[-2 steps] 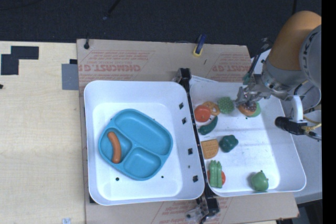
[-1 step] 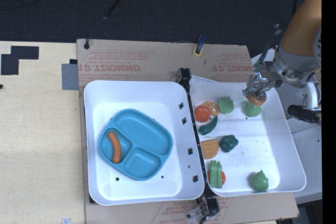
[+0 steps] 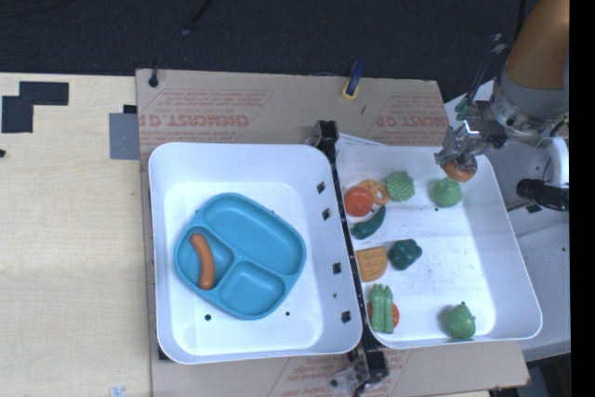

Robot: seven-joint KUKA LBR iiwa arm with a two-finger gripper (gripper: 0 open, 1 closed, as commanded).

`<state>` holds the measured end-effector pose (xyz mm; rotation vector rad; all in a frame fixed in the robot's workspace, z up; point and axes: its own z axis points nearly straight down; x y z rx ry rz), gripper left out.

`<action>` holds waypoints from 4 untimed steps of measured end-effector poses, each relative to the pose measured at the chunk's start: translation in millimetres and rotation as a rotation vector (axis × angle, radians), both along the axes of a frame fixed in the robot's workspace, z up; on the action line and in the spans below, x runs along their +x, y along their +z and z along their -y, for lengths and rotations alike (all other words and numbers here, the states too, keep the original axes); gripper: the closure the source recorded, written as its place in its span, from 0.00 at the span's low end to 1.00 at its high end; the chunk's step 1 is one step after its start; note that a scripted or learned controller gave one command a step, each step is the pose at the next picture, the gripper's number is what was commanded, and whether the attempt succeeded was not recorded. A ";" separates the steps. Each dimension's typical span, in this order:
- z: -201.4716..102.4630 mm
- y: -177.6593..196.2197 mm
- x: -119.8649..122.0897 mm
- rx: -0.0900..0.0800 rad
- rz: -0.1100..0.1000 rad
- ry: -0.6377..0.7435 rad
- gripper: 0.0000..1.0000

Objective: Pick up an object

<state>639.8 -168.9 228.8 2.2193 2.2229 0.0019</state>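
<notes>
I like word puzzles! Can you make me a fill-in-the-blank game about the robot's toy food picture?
1. The blue tray lies in the ___ bin.
2. The hot dog lies on the ___ tray.
3. The claw has a small ___ thing between its fingers.
4. The dark green pepper lies in the ___ bin.

Missing words: left, blue, orange, right

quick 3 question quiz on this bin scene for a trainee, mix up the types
1. True or false: the hot dog lies in the blue tray.
2. Which bin holds the blue tray: A) left bin B) right bin?
3. What small thing sits at the gripper tips, by the right bin's far edge?

Key: 1 true. 2 A. 3 an orange-brown object, too small to identify; it appears to be between the fingers.
</notes>
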 end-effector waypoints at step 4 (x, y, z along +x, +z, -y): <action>-165.2 -7.9 -85.1 0.001 -0.007 0.001 1.00</action>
